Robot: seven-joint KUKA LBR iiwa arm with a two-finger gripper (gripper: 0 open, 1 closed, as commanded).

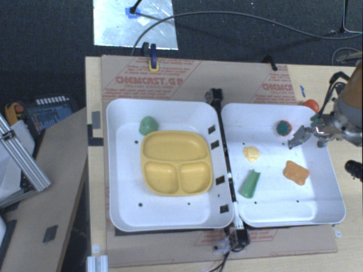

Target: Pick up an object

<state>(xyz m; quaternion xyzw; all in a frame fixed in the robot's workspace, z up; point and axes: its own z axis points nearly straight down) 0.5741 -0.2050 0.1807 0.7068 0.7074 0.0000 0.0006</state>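
Leftward, left bin [122,152] holds yellow tray [176,162], green ball [148,124]; right bin [317,208] four small items; tool [300,136] state unclear

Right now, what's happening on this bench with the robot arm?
The arm reaches in from the right, its hand hovering over the right bin near a small teal and red ball. Nothing sits between its fingers. Also in that bin: a yellow lump, an orange piece and a green piece. The left bin holds a yellow divided tray and a green lump.
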